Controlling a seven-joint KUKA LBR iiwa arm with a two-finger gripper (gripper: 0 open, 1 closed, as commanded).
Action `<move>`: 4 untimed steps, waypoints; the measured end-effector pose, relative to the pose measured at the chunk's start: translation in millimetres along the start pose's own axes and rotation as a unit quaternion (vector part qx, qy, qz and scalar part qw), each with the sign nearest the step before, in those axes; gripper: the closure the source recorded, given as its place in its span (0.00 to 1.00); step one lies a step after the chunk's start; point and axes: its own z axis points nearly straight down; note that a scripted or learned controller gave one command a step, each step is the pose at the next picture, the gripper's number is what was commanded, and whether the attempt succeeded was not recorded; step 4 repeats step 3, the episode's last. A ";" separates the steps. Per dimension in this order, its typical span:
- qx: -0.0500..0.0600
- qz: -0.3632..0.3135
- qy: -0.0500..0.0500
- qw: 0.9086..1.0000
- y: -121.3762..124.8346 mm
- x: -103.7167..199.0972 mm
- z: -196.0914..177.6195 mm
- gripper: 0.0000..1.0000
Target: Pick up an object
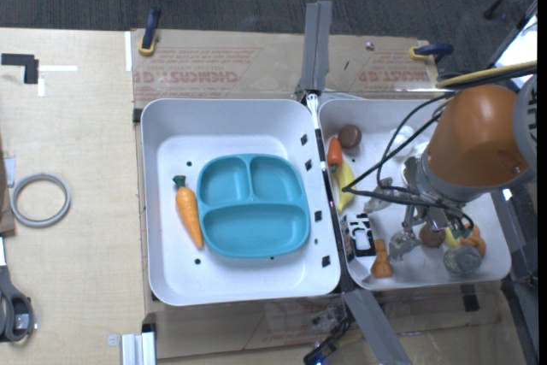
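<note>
Grey two-finger gripper [420, 228] low in right white bin [386, 276], jaws' state unclear; orange plastic carrot [189, 214] at blue divided plate's [254, 205] 9 o'clock.

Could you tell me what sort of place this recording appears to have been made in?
Probably a robotics lab bench set up for grasping trials: two white bins fixed side by side on clamped cardboard, toy food such as a carrot beside a divided teal plate, and a robot arm reaching in.

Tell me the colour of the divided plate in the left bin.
Teal blue, seen plainly in the camera view: the plate.
</note>
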 end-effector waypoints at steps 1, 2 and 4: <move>0.001 -0.016 -0.001 1.000 -103.8 13.8 -48.1 0.00; 0.000 0.000 -0.001 1.000 -107.0 42.1 4.3 0.00; -0.001 0.079 0.000 0.997 -75.5 33.7 4.7 0.00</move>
